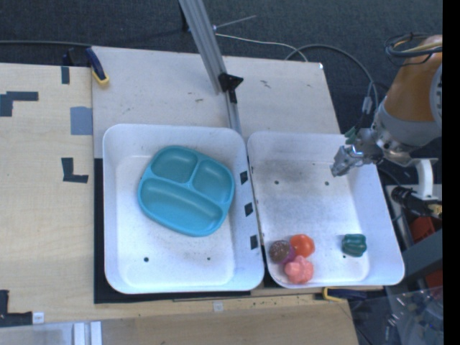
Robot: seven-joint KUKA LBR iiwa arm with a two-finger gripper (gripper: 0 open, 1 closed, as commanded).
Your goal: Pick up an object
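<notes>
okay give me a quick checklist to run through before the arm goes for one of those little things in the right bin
1. Targets present: ok. Orange piece, brown piece, pink piece and green piece lie in the right bin.
2. Isolated target: ok. The green piece sits apart; the other three are clustered.
3. Gripper position: not ok. It is near the bin's far right rim, away from the objects.
4. Gripper free of load: cannot tell.
5. Blue plate out of the way: ok, it lies in the left bin.

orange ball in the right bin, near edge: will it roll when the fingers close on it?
Probably. The orange ball looks round and smooth, so it may squirt sideways. The brown piece and pink piece sit right against it and may block that, while crowding the gripper.
</notes>
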